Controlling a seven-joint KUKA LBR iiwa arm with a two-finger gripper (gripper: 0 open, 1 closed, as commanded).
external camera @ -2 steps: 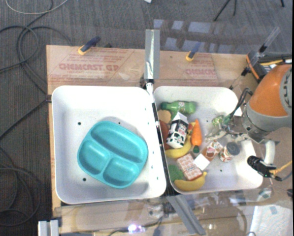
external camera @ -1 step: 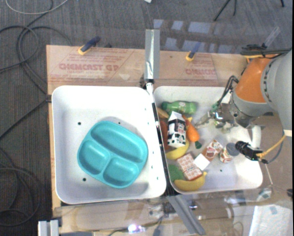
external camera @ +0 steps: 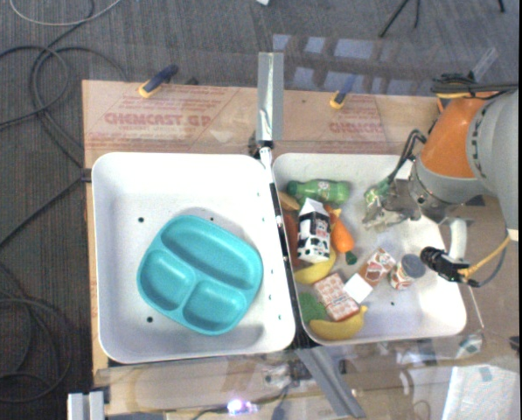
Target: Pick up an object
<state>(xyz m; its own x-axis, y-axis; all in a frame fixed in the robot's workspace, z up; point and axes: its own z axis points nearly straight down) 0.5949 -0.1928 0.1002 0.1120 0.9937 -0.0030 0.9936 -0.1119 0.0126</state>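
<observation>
Look to the right bin (external camera: 435, 318): your arm (external camera: 470, 147) reaches in from the right, and the gripper (external camera: 381, 206) hangs over the bin's upper middle, above bare white floor. Its tip is a small tangle of metal and glare, so you cannot tell how it is set or whether anything is in it.

The objects crowd the bin's left side. A green bottle (external camera: 317, 188) lies at the top, a black-and-white carton (external camera: 312, 231) stands below it, and a carrot (external camera: 342, 234) sits just beside the carton. A banana (external camera: 337, 326) lies at the bottom, partly under a small red box (external camera: 335, 296). The small items near the centre are too blurred to name.

The left bin (external camera: 121, 191) holds a teal divided tray (external camera: 199, 274).
</observation>
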